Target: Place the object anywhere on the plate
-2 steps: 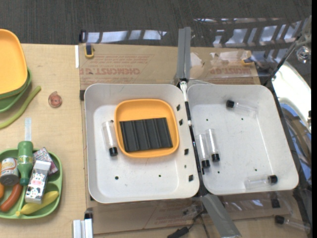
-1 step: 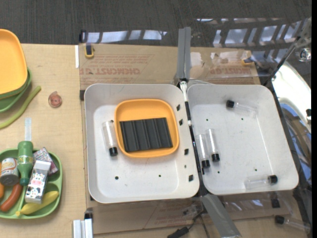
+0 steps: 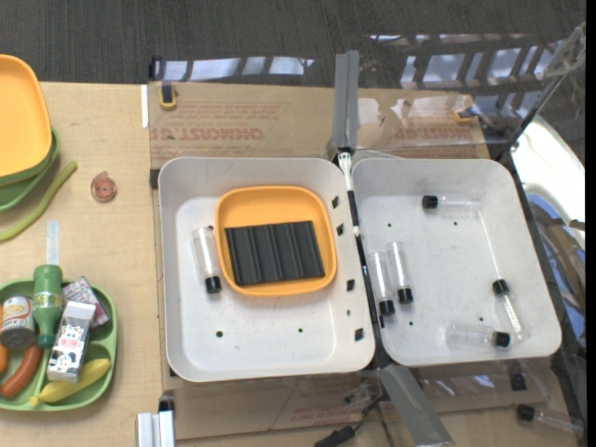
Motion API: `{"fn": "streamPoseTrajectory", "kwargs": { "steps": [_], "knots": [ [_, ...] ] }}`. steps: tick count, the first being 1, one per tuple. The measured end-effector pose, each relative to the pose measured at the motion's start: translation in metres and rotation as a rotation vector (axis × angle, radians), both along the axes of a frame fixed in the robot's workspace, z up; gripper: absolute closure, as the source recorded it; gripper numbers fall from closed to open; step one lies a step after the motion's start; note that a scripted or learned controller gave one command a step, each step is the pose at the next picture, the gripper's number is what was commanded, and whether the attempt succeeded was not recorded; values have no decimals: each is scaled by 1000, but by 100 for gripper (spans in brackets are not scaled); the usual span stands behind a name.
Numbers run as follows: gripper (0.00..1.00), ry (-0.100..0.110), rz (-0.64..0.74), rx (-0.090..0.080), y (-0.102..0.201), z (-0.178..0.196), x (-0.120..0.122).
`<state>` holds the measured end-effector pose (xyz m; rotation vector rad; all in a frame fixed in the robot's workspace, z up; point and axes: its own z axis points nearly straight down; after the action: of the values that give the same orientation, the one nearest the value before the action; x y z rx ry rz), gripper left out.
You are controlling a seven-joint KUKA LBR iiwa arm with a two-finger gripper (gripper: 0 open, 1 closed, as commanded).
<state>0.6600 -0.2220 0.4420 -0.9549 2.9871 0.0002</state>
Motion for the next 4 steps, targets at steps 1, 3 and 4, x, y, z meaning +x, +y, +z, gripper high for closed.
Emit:
{"fn": "streamPoseTrajectory", "kwargs": {
  "steps": [1, 3, 4],
  "knots": [
    [0, 1, 263, 0, 6, -96, -11],
    [0, 0, 893, -1, 1, -140, 0],
    [0, -2, 1224, -2, 1, -132, -6]
  ]
}}
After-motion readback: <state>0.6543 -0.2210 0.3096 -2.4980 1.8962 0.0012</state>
